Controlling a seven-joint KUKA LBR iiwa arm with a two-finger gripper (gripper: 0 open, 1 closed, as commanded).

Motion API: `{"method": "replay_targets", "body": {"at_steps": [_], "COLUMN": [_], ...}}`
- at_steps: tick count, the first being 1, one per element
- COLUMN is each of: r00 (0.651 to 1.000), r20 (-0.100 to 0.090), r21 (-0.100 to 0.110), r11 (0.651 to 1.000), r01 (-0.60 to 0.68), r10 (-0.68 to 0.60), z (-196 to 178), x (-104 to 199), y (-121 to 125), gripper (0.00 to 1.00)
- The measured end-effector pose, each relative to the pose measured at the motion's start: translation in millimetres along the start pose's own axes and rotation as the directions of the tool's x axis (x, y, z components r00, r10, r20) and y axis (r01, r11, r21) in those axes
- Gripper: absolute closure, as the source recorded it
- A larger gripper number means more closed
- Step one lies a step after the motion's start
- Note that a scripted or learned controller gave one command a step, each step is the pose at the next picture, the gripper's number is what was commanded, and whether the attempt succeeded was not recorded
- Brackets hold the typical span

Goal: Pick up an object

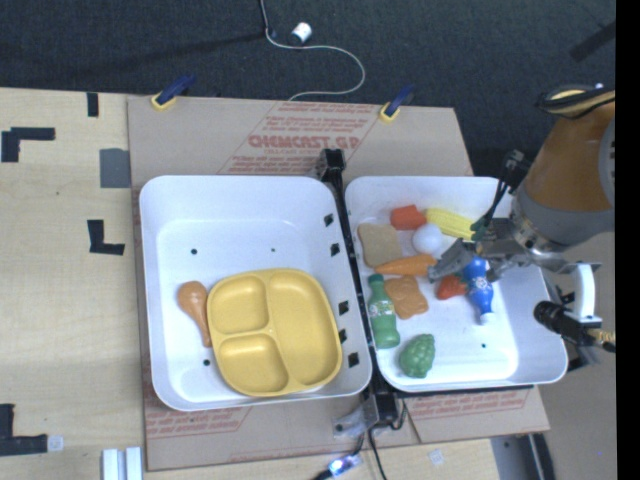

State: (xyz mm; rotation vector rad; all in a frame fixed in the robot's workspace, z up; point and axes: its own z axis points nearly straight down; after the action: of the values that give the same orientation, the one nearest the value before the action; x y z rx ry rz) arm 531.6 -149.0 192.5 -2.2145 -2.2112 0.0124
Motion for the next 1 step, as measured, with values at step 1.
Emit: {"method": "replay_targets", "body": {"at_steps": [1], "r00": [1.000], "r20": [0.002], "r21": [-0.012], "r11": [1.000], "r01": [0.003], "r10": [-0.003], "z": [-5.9], "x": [0.0], "y": [2.8], "gripper": [0.00]}}
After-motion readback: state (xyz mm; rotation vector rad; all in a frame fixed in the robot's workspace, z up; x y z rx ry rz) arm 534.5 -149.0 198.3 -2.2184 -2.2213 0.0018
